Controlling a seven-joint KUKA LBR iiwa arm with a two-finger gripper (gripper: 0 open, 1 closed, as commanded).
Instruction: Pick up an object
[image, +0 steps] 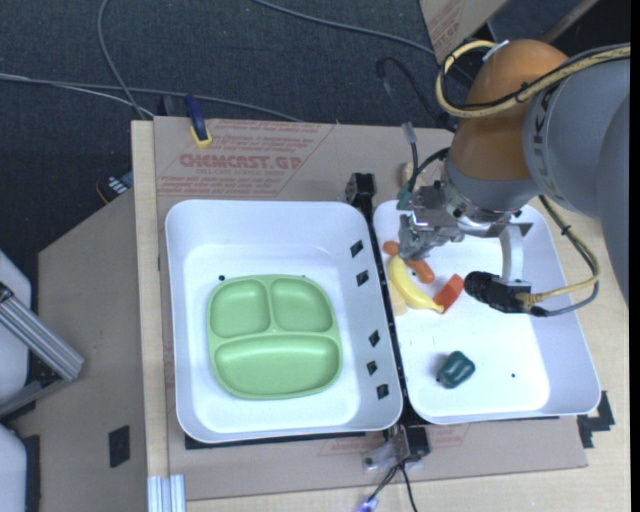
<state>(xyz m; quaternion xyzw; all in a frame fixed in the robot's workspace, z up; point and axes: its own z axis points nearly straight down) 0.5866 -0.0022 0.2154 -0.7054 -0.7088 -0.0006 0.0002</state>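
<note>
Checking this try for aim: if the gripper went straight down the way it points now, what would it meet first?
Most likely the banana, lying just under the gripper in the right bin; small orange pieces lie beside it. Height is hard to judge here.

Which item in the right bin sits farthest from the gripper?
The dark green object, alone toward the bin's near edge. The banana and orange-red pieces cluster by the gripper.

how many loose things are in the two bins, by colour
green sectioned plastic plate, left bin: 1
yellow banana-shaped toy, right bin: 1
orange-red small pieces, right bin: 2
dark green rounded toy, right bin: 1
total: 5
</note>
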